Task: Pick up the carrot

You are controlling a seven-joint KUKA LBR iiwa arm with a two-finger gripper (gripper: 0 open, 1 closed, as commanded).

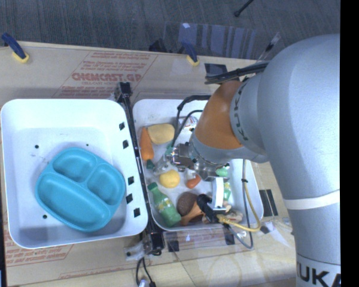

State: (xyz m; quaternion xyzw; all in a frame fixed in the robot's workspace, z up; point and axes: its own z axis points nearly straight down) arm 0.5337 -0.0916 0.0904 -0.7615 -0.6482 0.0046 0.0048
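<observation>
The carrot (pixel 146 145) is seen lying along the left wall of the right bin (pixel 249 191), beside a yellow bun (pixel 161 133). The end effector (pixel 182 156) is hung low over the toys, likely for a grab; its state cannot be told. A blue tray (pixel 79 188) is kept in the left bin (pixel 19 160).

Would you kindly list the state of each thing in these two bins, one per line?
carrot: lying loose along the right bin's left wall, not gripped
claw: low inside the right bin, just right of the carrot
blue tray: flat in the left bin, compartments bare
yellow bun: resting beside the carrot's top end
lemon: loose near the bin's middle
green bottle: lying on its side
</observation>
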